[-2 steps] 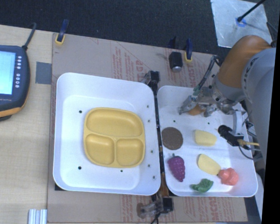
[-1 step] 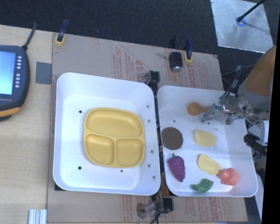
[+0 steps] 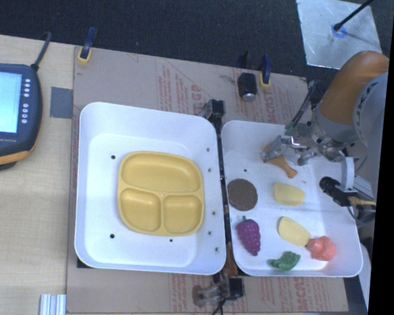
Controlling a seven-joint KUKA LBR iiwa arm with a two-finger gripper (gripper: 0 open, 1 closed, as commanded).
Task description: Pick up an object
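The orange-brown piece (image 3: 285,166), small, tapered and smooth, is lying at the far end of the right bin (image 3: 253,141), and the gripper (image 3: 285,149) is hanging just above it, perhaps touching. Whether the gripper is released or clenched I cannot tell. I judge the pick as barely beginning: nothing is lifting yet, and grasping and raising are both remaining. Beside the right bin, the left bin (image 3: 89,178) is carrying a glossy yellow divided tray (image 3: 161,191). Within the right bin, a flat brown disc (image 3: 242,194) is sitting by the left wall, two pale yellow lumps (image 3: 289,193) (image 3: 293,231) mid-bin, and knobbly purple grapes (image 3: 248,235), a pink piece (image 3: 321,248) and a green piece (image 3: 284,260) toward the near end.
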